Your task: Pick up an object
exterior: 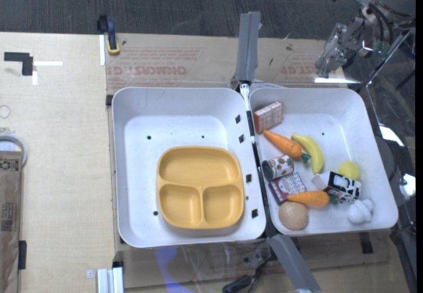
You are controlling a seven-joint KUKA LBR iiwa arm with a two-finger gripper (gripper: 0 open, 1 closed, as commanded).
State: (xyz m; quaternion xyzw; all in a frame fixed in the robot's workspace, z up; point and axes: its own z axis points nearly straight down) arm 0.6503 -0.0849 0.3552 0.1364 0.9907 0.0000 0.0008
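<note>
Gripper (332, 60) hangs above the far edge of the right bin (370, 120), touching nothing; its opening I cannot tell. Inside the bin lie a carrot (283, 143), a banana (310, 151), a can (277, 167) and other small items.

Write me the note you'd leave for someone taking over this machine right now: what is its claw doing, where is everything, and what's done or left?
Claw: up above the far rim of the right-hand white bin, nothing visibly held.
Right bin holds: small orange carton, two orange carrots, yellow banana, small can, yellow lemon, black-and-white carton, round tan bun.
Left white bin: yellow three-compartment plastic plate.
Done: nothing picked.
Left: lower in, grasp one object, lift.
</note>
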